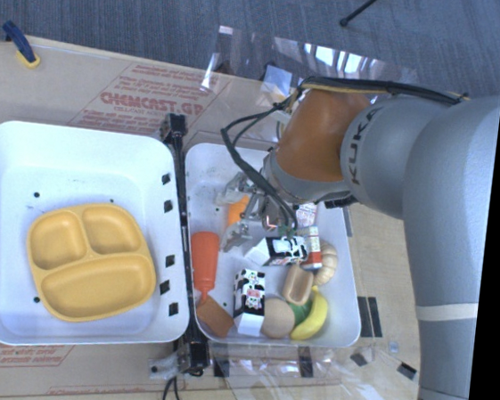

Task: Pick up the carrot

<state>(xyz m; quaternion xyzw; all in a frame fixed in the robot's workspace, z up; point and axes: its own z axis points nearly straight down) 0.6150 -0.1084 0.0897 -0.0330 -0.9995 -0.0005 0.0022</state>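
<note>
metal glints low in the right bin (202,164), and that's the claw (247,214), hanging under the orange-banded wrist with the big grey arm (415,169) sweeping in from the right. its fingers are a tangle of shiny parts from up here, and i cannot tell whether they stand apart or together. nothing can be made out between them. a small orange piece (237,209) peeks out right by the claw, too hidden to name.

just below and to the left, there's the carrot (204,260), lying lengthwise along the left wall of the right bin, clear of the claw. at its lower end sits a brown item (214,318) in the bin's near corner. to the right of the carrot, two black-and-white cartons (251,295), one nearer the claw, one lower down. further right a bread-coloured piece (298,284), a pale round thing (278,319) and a yellow-green banana (313,317) crowd the near right corner.

over in the left bin (23,146), a yellow divided tray (90,262) lies flat. both bins rest on the cardboard-covered tabletop (83,86), with a blue-and-yellow clamp (19,43) at its far left corner.
</note>
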